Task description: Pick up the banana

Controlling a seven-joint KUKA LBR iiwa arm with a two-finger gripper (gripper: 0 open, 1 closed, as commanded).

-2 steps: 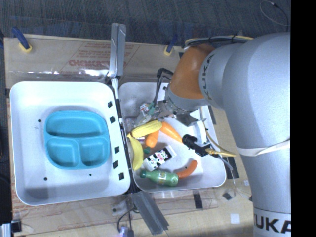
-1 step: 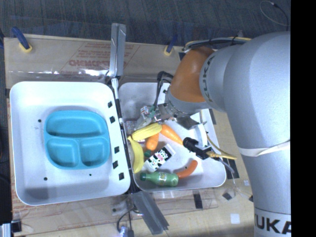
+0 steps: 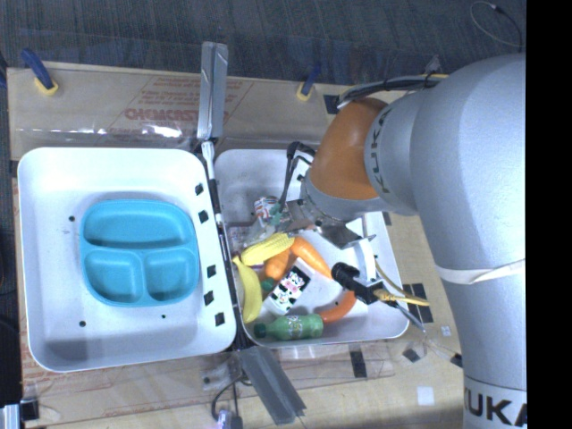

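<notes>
Banana [image 3: 249, 291]: light, smooth, curved toy against right bin [image 3: 393, 324] left wall; grip mid-body across width. Jaws' state: cannot tell.

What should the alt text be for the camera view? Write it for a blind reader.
A grey robot arm with an orange band reaches from the right over the right bin, which holds a banana, a corn cob, carrots and a green bottle. The left bin holds a blue divided tray.
</notes>
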